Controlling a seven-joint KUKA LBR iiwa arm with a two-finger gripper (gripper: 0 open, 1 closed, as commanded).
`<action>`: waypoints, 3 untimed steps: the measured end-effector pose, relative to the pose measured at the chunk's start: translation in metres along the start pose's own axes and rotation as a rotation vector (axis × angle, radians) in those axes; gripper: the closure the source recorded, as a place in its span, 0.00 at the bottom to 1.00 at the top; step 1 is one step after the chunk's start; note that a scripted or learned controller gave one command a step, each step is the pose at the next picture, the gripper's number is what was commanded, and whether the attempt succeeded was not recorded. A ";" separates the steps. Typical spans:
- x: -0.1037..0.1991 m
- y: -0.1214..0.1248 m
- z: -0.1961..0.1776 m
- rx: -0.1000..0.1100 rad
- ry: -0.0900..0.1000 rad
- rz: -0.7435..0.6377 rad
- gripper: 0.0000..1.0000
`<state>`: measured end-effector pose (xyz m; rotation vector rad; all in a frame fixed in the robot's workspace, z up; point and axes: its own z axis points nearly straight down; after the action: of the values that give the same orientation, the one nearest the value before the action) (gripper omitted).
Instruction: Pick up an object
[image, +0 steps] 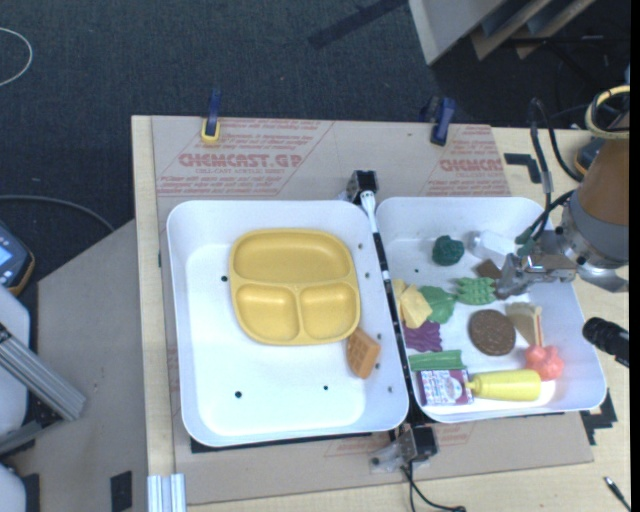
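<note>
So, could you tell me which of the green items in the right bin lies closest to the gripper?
The spiky light-green piece, just left of the gripper. The dark green lump, leafy piece and flat green bar lie farther away.

Right bin (560, 215) crowded; left bin (200, 330) front floor open

The bench (300, 150) carries two white bins: left bin (200, 330) at nine o'clock, right bin (570, 350) at three.

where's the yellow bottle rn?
The yellow bottle lies on its side at the near edge of the right bin, between the small carton and the pink toy.
</note>
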<state>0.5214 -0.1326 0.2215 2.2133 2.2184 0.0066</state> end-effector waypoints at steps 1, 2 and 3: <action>0.000 0.001 -0.003 0.005 0.001 0.001 1.00; 0.030 0.045 -0.014 0.002 0.001 -0.003 1.00; 0.061 0.093 0.003 0.003 0.001 -0.002 1.00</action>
<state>0.6139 -0.0717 0.2196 2.2131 2.2231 0.0046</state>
